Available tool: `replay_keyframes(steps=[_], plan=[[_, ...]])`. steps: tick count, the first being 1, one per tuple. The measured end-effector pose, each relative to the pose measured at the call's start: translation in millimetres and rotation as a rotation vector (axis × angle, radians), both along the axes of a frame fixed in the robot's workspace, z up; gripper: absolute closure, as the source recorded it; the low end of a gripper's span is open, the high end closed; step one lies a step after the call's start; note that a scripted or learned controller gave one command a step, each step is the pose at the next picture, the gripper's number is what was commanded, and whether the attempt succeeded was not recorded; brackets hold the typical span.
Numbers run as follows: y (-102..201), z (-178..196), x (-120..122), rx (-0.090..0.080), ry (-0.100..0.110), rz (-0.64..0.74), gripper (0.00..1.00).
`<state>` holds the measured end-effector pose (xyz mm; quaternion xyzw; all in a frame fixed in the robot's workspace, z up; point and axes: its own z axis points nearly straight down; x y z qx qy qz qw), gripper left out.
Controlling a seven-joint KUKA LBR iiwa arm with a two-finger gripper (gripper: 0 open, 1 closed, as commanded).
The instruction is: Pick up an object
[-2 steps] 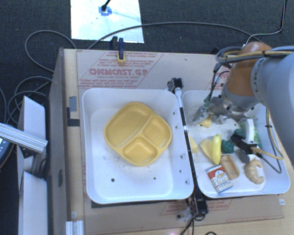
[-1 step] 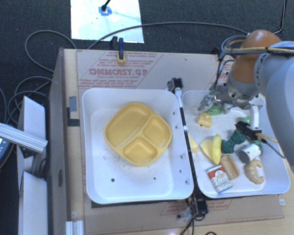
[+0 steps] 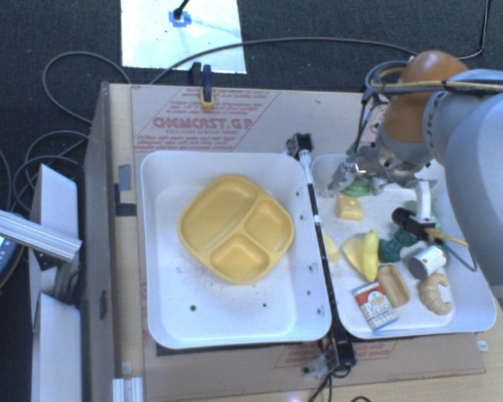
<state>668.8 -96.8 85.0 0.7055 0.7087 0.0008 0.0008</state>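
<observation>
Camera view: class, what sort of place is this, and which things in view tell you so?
Probably a robot lab test bench: a grey arm reaches over two white bins, toy food such as a banana fills one, and cables trail on the floor.

You've got two bins side by side on the desk (image 3: 235,120). Landmark: the divider rod (image 3: 317,224) between them. Left of it, the left bin (image 3: 176,308) has a compartment tray (image 3: 236,227) lying in it. Right of it, the right bin (image 3: 478,308) holds a heap: banana (image 3: 370,254) nearest the rod, small carton (image 3: 375,305) in front of that, croissant (image 3: 435,293) farther right. End effector (image 3: 352,174) sits at the heap's rear, just right of the rod.
</observation>
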Motion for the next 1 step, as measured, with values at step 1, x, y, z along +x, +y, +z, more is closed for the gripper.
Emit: replay_keyframes(steps=[1], plan=[[-1.2,7.6,-4.4,0.002,0.024,0.001,1.00]])
